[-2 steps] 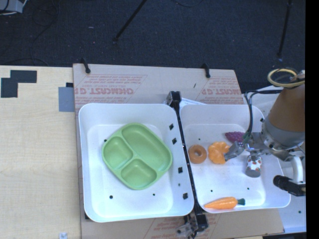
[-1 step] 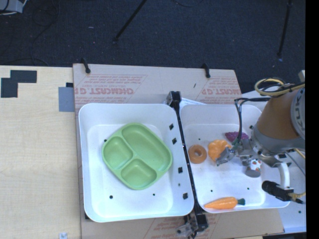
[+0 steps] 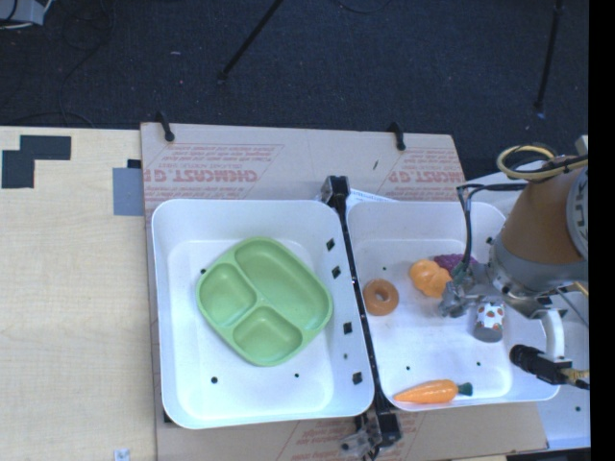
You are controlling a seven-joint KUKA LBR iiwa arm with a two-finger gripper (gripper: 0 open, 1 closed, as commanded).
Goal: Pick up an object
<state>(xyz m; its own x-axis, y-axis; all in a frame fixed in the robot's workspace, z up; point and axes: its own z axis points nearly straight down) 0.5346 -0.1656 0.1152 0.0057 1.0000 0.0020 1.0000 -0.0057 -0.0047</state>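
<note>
Camera view: far left of the hand (image 3: 461, 299), a green divided plate (image 3: 264, 300) fills the left bin (image 3: 183, 248). Whether the hand grips anything cannot be told. Around it in the right bin (image 3: 423, 358): carrot (image 3: 430, 391), orange fruit (image 3: 429, 278), donut (image 3: 381, 297).

Glossy green plastic tray (image 3: 264, 300); matt, seemingly cardboard backing (image 3: 298, 166).

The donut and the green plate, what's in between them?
In the camera view, the two bins' white walls and the black clips joining them lie between the donut and the green plate.
</note>
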